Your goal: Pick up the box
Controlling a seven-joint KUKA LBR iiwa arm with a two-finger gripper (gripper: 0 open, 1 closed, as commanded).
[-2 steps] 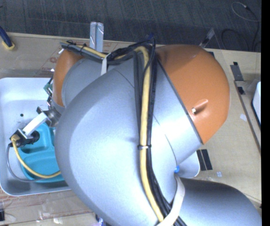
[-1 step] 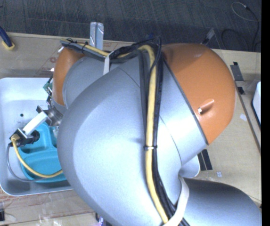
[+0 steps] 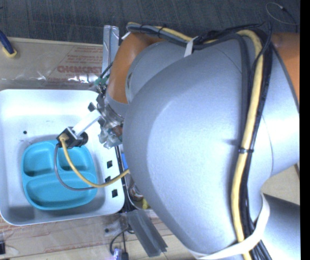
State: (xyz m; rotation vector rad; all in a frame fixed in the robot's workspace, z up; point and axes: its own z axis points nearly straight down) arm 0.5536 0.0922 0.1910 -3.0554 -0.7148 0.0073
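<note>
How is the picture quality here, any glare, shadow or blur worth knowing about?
Camera view: the grey arm sits close to the lens, looks soft, and carries a broad pale sheen; the clear plastic sheet above the white bin glares in streaks; the blue divided tray is fairly sharp, with a soft shadow along its edge; lighting is even, with no harsh shadows.

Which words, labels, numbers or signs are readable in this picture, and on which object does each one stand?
Red print on the brown sheet behind the white bin: one line of letters, too blurred to read.
Small black marks on the bin's right wall: too small to tell if they are text.
Blue tray: no text seen.
Nothing can be quoted.
</note>
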